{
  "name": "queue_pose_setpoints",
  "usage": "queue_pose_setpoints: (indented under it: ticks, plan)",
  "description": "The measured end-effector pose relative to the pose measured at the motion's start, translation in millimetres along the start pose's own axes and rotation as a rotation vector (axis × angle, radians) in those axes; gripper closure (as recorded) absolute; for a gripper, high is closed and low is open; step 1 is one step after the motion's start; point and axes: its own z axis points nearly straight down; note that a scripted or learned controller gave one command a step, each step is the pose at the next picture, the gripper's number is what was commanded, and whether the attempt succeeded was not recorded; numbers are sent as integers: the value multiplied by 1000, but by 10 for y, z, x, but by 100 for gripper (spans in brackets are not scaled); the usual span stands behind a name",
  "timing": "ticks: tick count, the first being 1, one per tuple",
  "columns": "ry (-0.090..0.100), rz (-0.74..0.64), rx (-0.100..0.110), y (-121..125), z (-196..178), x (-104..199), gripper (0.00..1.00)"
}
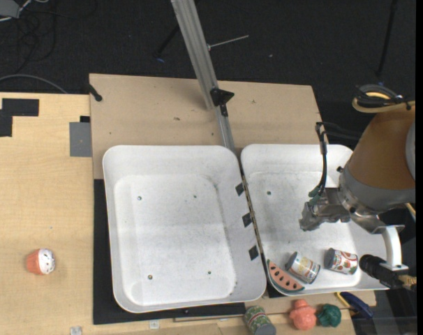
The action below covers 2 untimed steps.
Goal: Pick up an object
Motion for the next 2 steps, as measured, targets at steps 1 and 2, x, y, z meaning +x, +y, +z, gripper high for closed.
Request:
queue_pose_setpoints:
  ticks: [1,2]
  plan:
    - [0,1,1,8,-338,-11,100]
    - [1,-2,5,325,-203,382,100]
